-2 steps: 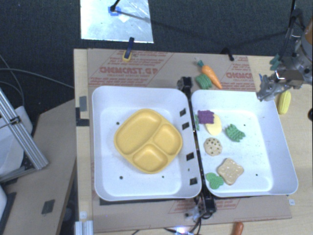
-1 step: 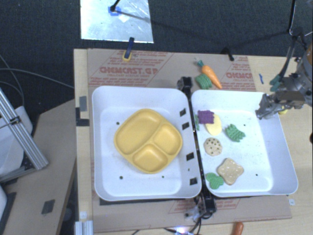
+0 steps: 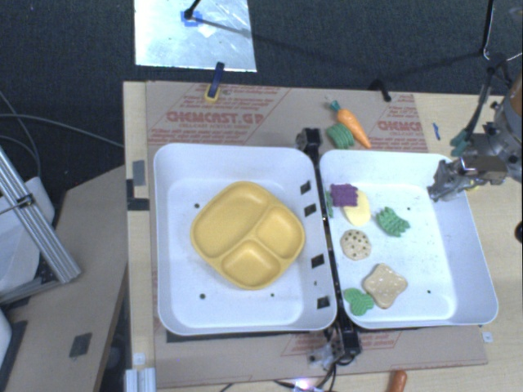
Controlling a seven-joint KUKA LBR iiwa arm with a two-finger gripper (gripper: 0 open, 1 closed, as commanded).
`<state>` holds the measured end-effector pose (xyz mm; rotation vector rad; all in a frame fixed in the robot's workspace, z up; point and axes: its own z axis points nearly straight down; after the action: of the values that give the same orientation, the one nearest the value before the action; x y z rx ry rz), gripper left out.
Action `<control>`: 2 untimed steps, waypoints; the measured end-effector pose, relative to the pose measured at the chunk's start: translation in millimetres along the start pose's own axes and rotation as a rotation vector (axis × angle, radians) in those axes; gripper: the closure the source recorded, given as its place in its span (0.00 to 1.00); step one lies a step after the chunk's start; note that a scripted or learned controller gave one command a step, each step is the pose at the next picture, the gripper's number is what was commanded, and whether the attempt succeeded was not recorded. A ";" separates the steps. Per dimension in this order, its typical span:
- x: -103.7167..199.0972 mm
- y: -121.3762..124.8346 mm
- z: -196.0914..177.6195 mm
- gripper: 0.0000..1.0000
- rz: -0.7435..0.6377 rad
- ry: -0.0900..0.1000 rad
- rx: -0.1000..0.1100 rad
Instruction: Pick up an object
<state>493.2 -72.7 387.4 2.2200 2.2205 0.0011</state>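
The right bin holds several toy foods: a purple piece on a pale yellow piece, a green leafy piece, a round cookie, a tan toast slice and a green piece at the front. My gripper hovers over the bin's far right rim, well right of the foods, with nothing visible between its fingers.
The left bin carries a yellow divided plate. An orange toy carrot and a green piece lie on the cardboard behind the bins. A metal sheet lies at the far back.
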 end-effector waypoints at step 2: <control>-19.3 25.8 41.8 1.00 0.002 -0.001 0.000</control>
<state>519.1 -92.1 345.6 2.2214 2.2184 0.0002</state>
